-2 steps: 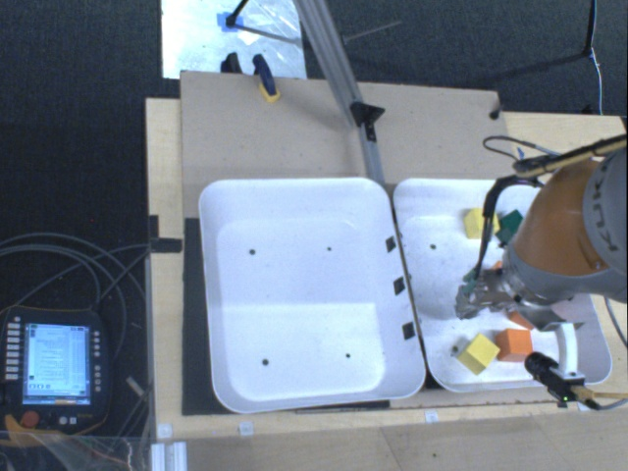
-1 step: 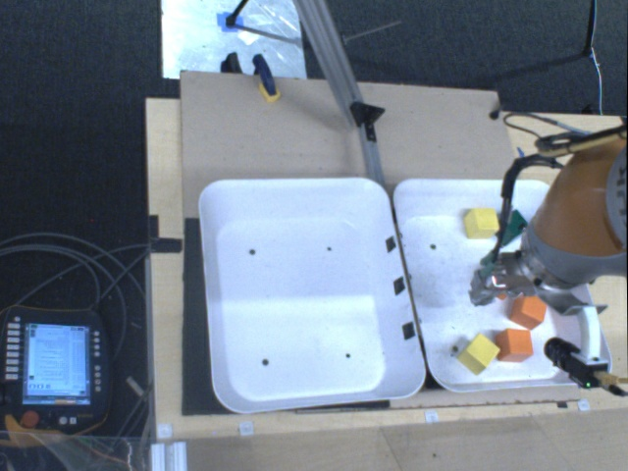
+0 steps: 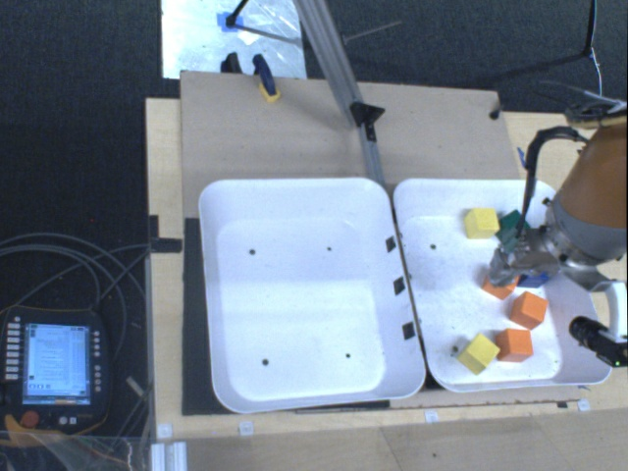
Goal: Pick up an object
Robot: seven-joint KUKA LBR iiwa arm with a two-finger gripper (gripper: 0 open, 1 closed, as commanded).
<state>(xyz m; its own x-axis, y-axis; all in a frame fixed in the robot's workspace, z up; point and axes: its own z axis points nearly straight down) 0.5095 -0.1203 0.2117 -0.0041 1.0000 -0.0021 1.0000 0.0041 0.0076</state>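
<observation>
In the right bin (image 3: 442, 361) lie several small blocks. A yellow block (image 3: 482, 223) sits at the back with a dark green piece (image 3: 510, 227) just right of it. My gripper (image 3: 503, 268) is down in the bin, directly over an orange block (image 3: 497, 287) that is partly hidden beneath it. Two more orange blocks (image 3: 528, 309) (image 3: 514, 344) lie toward the front right, and a second yellow block (image 3: 479, 352) rests at the front. The arm with its orange band (image 3: 599, 180) reaches in from the right.
The left bin (image 3: 226, 361) stands beside the right one, with a black clip strip between them. A grey pole (image 3: 334, 57) slants across the back of the bench. A teach pendant (image 3: 54, 361) and cables lie on the floor at the left.
</observation>
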